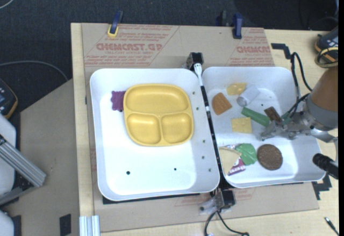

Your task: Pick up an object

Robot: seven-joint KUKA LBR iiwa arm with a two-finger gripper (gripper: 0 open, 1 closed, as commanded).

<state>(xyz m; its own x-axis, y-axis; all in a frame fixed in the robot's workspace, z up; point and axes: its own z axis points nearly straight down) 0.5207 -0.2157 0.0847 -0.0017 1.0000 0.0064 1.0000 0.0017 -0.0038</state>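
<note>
Right bin: brown disc (270,156) lies flat near the front, green piece (247,151) just left of it, yellow square (242,124) mid-bin, orange-brown chunk (221,104) (tilted) and pale yellow bit (236,88) toward the back.

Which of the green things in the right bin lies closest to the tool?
The long dark green piece, just left of the tool; the brighter green one lies lower, beside the brown disc.

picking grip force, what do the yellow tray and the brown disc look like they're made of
Yellow tray: likely molded plastic, smooth with a dull sheen; one even colour and rounded compartment walls suggest it.
Brown disc: unclear, perhaps plastic or rubber toy food; matte, slightly mottled surface, too small to tell more.
</note>
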